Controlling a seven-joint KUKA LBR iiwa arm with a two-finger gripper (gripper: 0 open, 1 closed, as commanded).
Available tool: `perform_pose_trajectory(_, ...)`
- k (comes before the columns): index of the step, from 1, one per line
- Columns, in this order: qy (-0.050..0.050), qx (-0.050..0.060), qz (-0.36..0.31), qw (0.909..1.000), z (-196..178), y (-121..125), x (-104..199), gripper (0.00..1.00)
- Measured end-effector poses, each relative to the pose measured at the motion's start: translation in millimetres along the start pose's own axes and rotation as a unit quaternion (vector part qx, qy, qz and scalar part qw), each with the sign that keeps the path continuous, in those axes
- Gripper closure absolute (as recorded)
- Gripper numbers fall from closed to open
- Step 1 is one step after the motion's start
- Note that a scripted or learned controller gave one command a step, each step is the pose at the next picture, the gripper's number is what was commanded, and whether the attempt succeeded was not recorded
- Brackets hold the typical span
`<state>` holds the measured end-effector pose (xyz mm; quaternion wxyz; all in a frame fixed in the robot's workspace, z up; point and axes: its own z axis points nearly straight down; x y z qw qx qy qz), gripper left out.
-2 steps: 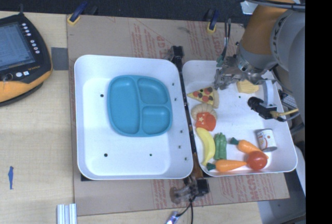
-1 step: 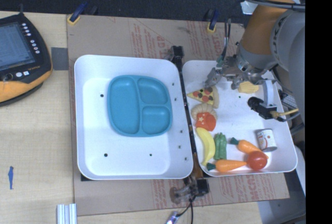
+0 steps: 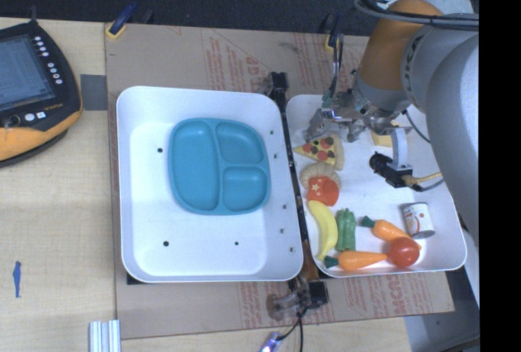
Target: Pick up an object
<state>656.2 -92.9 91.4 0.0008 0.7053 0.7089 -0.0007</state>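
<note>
Toy pizza slice [image 3: 322,151], a flat tan plastic wedge with red and green toppings, lies at the far left of the right-hand shallow white bin [image 3: 446,262], close to the wall that meets the neighbouring bin. The two-finger gripper [image 3: 332,133] hangs just over the slice's far edge with its metal fingers spread apart and nothing between them; whether their tips touch the slice cannot be told. Behind the gripper, the grey arm with its orange band [image 3: 391,49] reaches in from the right.

Just nearer the camera than the slice sits a pale cream rounded toy [image 3: 312,173], and touching it, a glossy red toy tomato [image 3: 324,191]. A yellow plastic banana [image 3: 325,228] curves along the bin's left wall beyond that, with a dark green toy cucumber [image 3: 346,230] lying beside it. At the near edge of the bin a long orange toy carrot [image 3: 358,261] lies flat, its tip near a second red round toy [image 3: 404,253]; a shorter orange carrot with a green top [image 3: 384,227] rests just above that one. A small white can with a red label [image 3: 418,219] lies on its side near the right wall.

The left-hand shallow white bin [image 3: 134,204] holds a turquoise plastic plate with three compartments [image 3: 218,165], set roughly in the middle. Both bins rest on a brown cardboard sheet [image 3: 203,57] on the light wooden bench [image 3: 49,244]. An orange and grey teach pendant with a dark screen [image 3: 28,94] lies at the bench's left edge, well apart from the bins.
</note>
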Motion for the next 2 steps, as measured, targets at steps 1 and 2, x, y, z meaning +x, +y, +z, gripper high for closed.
perform_pose_trajectory(1, -0.001, -0.003, -0.001, 1.0, -11.0, 0.9, -1.2, 1.0)
perform_pose_trajectory(2, -0.001, -0.002, -0.001, 1.0, -10.9, 0.9, -1.1, 0.0)
